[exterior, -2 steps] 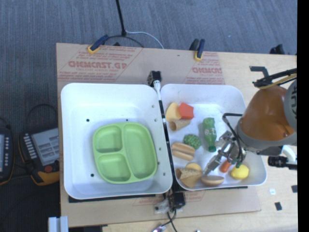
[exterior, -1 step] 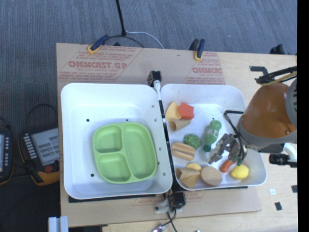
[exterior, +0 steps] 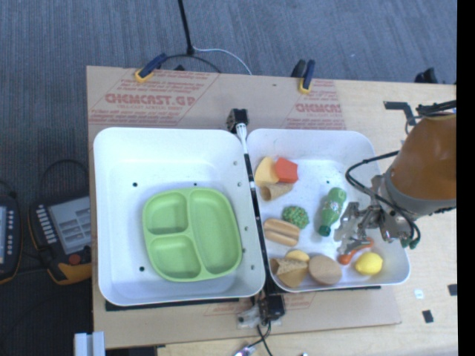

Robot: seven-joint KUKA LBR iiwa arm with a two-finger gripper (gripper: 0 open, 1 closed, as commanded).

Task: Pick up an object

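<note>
Near the right bin's (exterior: 326, 284) front right corner, the gripper (exterior: 355, 232) hangs over a small orange piece (exterior: 346, 257) beside the lemon (exterior: 369, 263); jaw state unclear. Descend squarely, avoiding the lemon.

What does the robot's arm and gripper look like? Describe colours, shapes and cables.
The arm is a bulky rounded body, orange where it is widest, with grey below. A thin black cable loops out from its side. The gripper is a small silvery-grey metal assembly with dark parts.
</note>
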